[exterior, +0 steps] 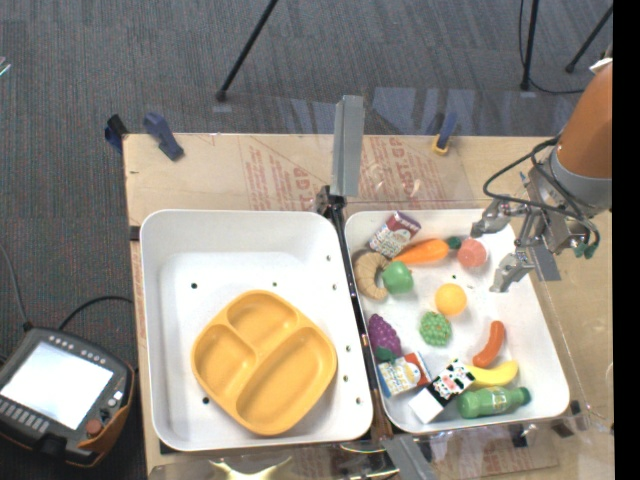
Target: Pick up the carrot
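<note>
The carrot (424, 252) lies in the right bin (556, 350) near its far wall, orange, with its green top pointing right. My gripper (497, 249) hangs over the bin's far right part, to the right of the carrot and apart from it. Its fingers (504, 274) are spread, so it is open with nothing between them. A pink round fruit (472, 254) sits between the carrot and the gripper.
Around the carrot are a small can (394, 234), a green pepper (397, 277), an orange ball (451, 299), green and purple grapes, a sausage (489, 343), a banana, a green bottle and small cartons. The left bin (170, 268) holds a yellow divided plate (264, 360).
</note>
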### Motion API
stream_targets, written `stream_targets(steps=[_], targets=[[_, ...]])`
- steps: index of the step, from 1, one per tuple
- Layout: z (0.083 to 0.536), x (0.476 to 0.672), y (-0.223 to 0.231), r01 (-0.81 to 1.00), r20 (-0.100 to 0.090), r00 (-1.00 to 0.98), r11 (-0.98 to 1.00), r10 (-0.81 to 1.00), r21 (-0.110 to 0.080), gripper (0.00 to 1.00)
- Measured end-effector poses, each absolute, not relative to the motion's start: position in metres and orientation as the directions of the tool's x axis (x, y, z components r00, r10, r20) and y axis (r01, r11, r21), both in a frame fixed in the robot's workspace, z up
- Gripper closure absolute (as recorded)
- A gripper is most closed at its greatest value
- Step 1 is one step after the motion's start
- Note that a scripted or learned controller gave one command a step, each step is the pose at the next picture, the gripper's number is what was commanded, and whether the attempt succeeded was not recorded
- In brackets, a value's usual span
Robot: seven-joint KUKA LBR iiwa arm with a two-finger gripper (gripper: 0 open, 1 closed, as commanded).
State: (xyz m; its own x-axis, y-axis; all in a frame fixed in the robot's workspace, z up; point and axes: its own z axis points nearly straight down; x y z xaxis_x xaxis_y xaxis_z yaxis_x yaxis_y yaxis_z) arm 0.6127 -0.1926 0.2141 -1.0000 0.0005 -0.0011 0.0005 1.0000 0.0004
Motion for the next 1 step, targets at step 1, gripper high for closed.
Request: stream_targets(steps=[1], targets=[[0.1034, 0.6336, -0.1521, 0.055, -0.003, -0.999, 0.999, 0.055, 0.001, 0.0]])
